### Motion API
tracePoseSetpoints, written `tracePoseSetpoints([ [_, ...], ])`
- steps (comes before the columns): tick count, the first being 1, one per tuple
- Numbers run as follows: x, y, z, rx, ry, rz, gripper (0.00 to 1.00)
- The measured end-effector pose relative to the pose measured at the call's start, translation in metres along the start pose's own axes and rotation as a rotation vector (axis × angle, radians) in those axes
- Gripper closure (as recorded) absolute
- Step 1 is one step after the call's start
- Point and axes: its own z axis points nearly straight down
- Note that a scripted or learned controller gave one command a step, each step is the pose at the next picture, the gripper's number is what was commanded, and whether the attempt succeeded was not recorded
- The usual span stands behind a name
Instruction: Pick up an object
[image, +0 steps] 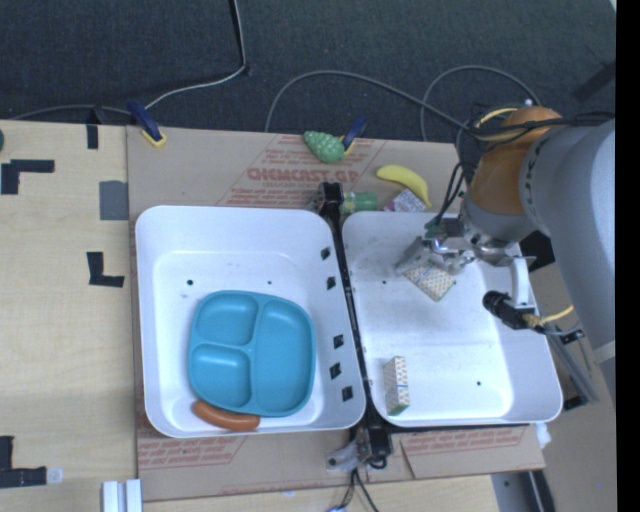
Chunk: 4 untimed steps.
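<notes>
Camera view: two white bins side by side on cardboard-covered table (200, 165). Left bin (160, 240) w/ blue divided plate (251, 352) in lower middle, orange sausage-like item (226, 416) just below plate's front edge, touching or nearly so. Right bin (520, 390) w/ small patterned box (397, 383) near front-left corner, close to the divider. Gripper (437, 262) down over rear part of right bin, on or right above a pale speckled pad-like object (436, 284); can't tell if object is actually between fingers, nor if gripper is apart or together. Behind the bins on the table: green bumpy item (324, 146), yellow banana (404, 182), small green item (360, 201) by the divider's far end.
</notes>
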Motion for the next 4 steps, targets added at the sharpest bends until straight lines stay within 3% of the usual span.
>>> tracePoseSetpoints([
  [1, 0.022, -0.009, 0.000, -0.002, 0.000, 0.000, 0.00],
  [2, 0.024, -0.009, -0.010, -0.001, 0.005, -0.001, 1.00],
  [3, 0.024, -0.008, -0.011, -0.003, 0.005, -0.001, 0.00],
  [4, -0.046, 0.010, -0.054, 0.020, 0.012, 0.001, 0.00],
])
